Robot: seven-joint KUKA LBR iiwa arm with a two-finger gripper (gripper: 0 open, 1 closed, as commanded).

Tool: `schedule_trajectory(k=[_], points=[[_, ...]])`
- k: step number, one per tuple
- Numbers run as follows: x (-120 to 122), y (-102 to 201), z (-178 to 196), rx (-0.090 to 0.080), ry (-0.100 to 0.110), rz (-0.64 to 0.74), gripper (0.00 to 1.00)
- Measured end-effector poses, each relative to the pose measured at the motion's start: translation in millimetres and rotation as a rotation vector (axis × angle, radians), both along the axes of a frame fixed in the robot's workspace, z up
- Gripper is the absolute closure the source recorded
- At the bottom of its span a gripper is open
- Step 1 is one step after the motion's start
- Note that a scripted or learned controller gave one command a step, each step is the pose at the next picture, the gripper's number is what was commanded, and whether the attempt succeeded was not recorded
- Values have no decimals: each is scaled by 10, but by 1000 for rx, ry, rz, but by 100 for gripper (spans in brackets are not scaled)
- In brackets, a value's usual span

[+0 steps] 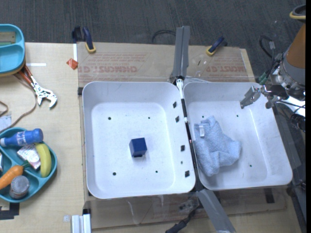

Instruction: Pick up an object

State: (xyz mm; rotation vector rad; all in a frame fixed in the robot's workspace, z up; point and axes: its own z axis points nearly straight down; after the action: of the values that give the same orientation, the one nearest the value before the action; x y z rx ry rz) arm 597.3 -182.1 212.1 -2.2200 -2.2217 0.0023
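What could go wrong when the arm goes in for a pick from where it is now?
The gripper sits at the right bin's far rim, so a descent here could clip the wall. The cloth is soft and crumpled against the divider; fingers may snag just a fold. The blue cube lies across in the left bin, a long reach.

Adjustable wrench (43, 94) near the bench's left edge, blue tray (52, 165) at its lower-left corner (banana (44, 159), carrot (9, 176), bottle (20, 138) inside), two clamps (85, 38) along the far edge.

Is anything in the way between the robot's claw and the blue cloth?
Nothing visible is. The gripper hangs at the right bin's upper right edge, and bare white floor lies between it and the cloth.
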Motion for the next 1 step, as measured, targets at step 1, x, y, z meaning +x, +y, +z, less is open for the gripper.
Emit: schedule_trajectory(k=[1], points=[[74, 814, -30, 0, 1, 10, 0]])
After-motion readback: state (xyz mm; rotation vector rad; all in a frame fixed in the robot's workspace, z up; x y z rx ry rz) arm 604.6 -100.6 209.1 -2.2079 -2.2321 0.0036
